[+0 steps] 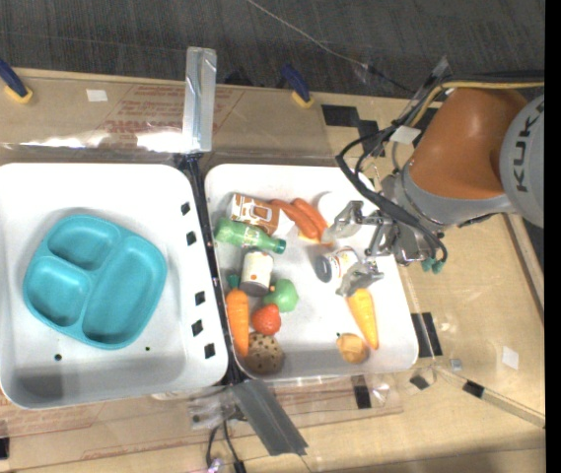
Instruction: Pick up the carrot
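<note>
Hovering my tool [359, 249] over the right bin [398, 335], grip state unreadable from here.

I'd settle squarely across the yellow-orange carrot [363, 316] just below the tool, clear of the small yellow piece [352, 346]. A second carrot [237, 314] lies by the tomato [267, 319] and green bottle [248, 236]; the left bin [14, 382] holds a teal tray [95, 280].

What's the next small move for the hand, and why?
Probably a short drop straight down onto the carrot. The hand hovers in the right bin, just above the carrot's top end, and nothing sits in it yet. The carrot lies apart from the other food, so there is room to close on it.
</note>
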Tool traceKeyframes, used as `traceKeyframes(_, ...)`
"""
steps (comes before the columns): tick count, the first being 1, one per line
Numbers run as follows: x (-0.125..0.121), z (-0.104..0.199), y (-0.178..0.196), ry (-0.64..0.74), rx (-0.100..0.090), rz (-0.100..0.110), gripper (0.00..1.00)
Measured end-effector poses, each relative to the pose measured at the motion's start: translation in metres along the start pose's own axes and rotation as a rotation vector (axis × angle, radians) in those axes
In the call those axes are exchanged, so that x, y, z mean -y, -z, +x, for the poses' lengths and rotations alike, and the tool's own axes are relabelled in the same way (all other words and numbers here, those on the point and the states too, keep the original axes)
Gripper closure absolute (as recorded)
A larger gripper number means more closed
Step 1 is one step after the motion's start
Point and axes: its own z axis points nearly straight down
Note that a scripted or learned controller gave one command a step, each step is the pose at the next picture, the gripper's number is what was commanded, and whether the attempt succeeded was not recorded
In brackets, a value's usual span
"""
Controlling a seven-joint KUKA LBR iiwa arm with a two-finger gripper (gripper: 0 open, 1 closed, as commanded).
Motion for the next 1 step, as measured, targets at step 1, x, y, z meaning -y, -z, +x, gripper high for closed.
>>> traceKeyframes(1,0.0196,0.0167,-0.1047,-0.050,0.005,0.002,0.00)
